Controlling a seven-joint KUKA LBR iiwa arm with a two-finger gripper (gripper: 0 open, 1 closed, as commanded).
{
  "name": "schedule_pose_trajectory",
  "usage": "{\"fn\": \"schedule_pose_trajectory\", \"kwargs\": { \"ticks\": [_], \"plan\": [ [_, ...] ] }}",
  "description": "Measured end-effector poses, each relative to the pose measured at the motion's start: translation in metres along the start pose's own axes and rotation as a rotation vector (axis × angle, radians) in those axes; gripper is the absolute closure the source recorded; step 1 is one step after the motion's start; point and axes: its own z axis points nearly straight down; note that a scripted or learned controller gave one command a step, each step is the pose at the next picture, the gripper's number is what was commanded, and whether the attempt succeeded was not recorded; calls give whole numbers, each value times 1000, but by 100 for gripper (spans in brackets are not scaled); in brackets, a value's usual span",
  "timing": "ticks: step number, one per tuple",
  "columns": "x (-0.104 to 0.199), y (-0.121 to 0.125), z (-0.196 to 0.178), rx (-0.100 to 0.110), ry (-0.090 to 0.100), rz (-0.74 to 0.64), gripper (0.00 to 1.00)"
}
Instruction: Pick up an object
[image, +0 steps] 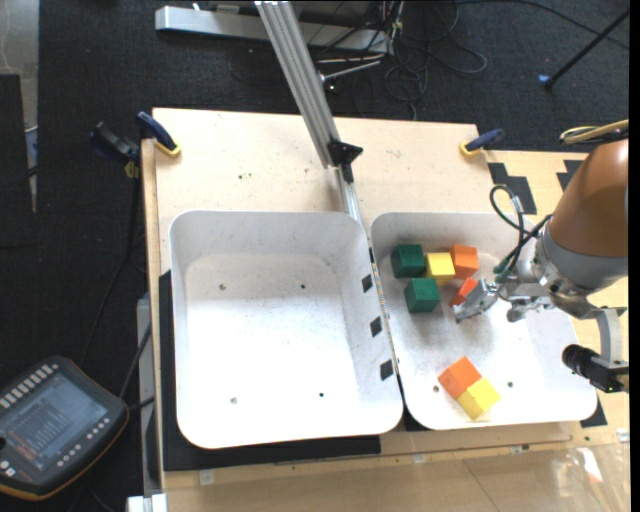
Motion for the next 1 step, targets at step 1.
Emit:
{"fn": "schedule_pose_trajectory", "kwargs": {
  "ticks": [1],
  "plan": [
    [-4, -8, 60, 2, 0, 1, 0]
  ]
}}
